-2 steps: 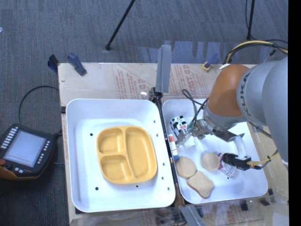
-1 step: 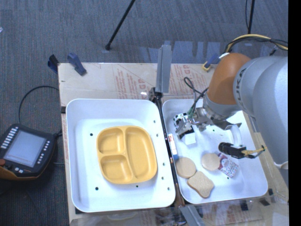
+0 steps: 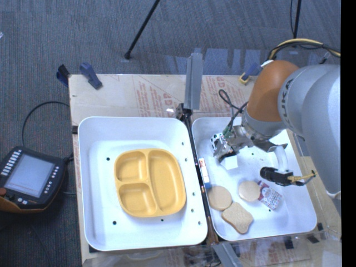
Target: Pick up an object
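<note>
On a cardboard-topped bench (image 3: 133,96) ringed by grey carpet, the grey arm (image 3: 311,110) with its glossy orange band (image 3: 270,90) bends in from the right over the right bin (image 3: 295,210). The left bin (image 3: 89,149), smooth white plastic with rounded corners, holds a yellow three-compartment plate (image 3: 149,181) lying flat. A handheld control pendant (image 3: 28,177) rests on the floor at left. The gripper (image 3: 221,144) sits low near the right bin's back left; whether it is released or clenched cannot be told. A small white block (image 3: 229,162) lies just beside it. Nearer the front lie a tan bread-shaped slice (image 3: 238,217), two flat tan discs (image 3: 220,197) (image 3: 249,191) and a crinkled red-and-white packet (image 3: 271,196). A slim white tube (image 3: 203,171) lies along the bin's left wall.
</note>
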You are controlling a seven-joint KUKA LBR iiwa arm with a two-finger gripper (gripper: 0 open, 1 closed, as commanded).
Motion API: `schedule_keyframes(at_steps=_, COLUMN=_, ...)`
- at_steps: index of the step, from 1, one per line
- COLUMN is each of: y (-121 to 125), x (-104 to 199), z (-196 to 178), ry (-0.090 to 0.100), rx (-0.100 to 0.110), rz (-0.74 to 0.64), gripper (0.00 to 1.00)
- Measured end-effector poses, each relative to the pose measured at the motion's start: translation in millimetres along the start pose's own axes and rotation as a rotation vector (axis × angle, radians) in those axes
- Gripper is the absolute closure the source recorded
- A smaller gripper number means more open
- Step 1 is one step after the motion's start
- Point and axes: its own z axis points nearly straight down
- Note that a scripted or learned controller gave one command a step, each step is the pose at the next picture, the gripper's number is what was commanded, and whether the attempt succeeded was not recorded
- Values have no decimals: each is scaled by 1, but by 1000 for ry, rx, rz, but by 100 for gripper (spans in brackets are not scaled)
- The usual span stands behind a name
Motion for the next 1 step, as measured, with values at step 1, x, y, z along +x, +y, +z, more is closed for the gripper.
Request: schedule_keyframes(at_steps=1, y=25, x=53, z=-116, ry=-4, rx=-13, rz=-66, gripper=100)
